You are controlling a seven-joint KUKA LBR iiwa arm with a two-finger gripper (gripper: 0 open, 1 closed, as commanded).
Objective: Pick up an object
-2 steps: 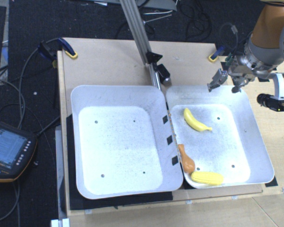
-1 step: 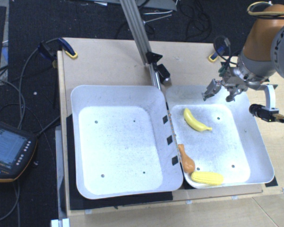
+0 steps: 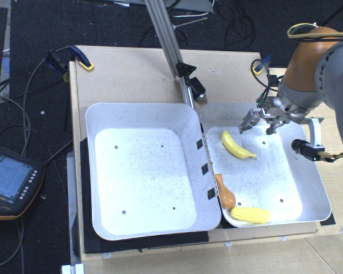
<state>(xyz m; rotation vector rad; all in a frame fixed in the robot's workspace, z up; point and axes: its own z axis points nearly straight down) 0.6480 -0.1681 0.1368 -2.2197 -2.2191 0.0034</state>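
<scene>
1. My hand [image 3: 257, 123] hangs over the back part of the right bin [image 3: 308, 207], fingers spread and pinching nothing. The banana [image 3: 238, 146] lies just in front of it and a little left, flat on the bin floor. If I come straight down from here, I judge I would close on bare plastic behind the fruit.

2. The banana is curved and lies at a slant. If my fingers straddle it along its length, not across it, I expect it to squirt out or roll as I squeeze.

3. The pear-shaped orange piece [image 3: 224, 194] rests right against the wall shared with the left bin [image 3: 143, 170]. Going for that one risks a finger striking the rim, since I see little room on the wall side.

4. The yellow corn cob [image 3: 250, 214] lies at the near rim, close beside the orange piece. A grasp there could nudge both, or catch the bin's lip.

5. The grey pole [image 3: 170, 44] leans over the surface [image 3: 131, 76] near the divide; a wide swing leftward could clip it.
</scene>
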